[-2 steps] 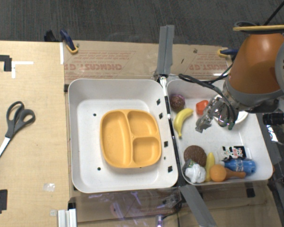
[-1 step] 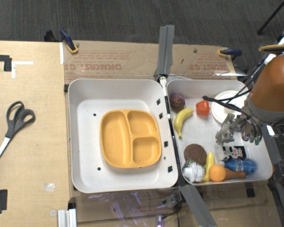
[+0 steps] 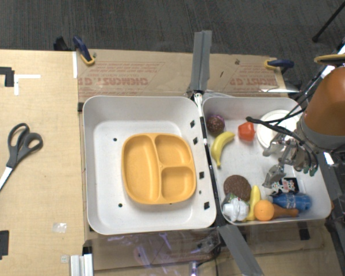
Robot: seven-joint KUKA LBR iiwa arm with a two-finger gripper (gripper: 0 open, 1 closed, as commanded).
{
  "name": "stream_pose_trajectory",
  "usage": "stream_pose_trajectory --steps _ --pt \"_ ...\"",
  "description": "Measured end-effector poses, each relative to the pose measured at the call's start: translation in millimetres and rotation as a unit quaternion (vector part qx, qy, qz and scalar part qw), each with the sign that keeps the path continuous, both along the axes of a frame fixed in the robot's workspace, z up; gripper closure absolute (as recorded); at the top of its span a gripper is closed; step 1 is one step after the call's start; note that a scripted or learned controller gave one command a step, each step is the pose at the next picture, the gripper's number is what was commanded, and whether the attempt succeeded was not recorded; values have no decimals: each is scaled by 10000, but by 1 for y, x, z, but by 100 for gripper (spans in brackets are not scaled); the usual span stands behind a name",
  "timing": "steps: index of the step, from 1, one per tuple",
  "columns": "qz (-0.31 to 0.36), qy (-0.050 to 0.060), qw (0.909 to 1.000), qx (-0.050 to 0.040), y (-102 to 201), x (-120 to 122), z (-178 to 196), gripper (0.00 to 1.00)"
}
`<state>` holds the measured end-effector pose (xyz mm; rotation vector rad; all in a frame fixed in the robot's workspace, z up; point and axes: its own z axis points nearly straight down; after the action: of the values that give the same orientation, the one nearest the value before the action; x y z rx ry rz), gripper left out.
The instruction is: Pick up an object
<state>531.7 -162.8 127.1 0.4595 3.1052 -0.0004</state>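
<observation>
One blue btl (image 3: 291,201), lying flat

Even, bright overhead light; sharp at centre, softer at the right edge.

Diffuse light falls from above, so the white bins (image 3: 98,171) read clean with only faint shadow along their inner walls, and the yellow tray (image 3: 159,168) shows soft shading in its compartments. The scissors (image 3: 14,154) on the desk (image 3: 34,211) cast almost no shadow. The dark floor at the top is dim and grainy. The arm's orange band (image 3: 333,105) is blurred and slightly overexposed.
</observation>
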Motion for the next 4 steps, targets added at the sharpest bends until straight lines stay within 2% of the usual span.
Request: stream_pose_trajectory --steps 1,2,3,4 --pt "507 -82 9987 -36 -43 -48 -30 0" --pt "503 -16 9987 -9 -58 -39 -34 0" --pt "365 -48 9993 -15 -44 -50 -32 0" --pt "-174 -34 9998 0 38 -51 -34 0"
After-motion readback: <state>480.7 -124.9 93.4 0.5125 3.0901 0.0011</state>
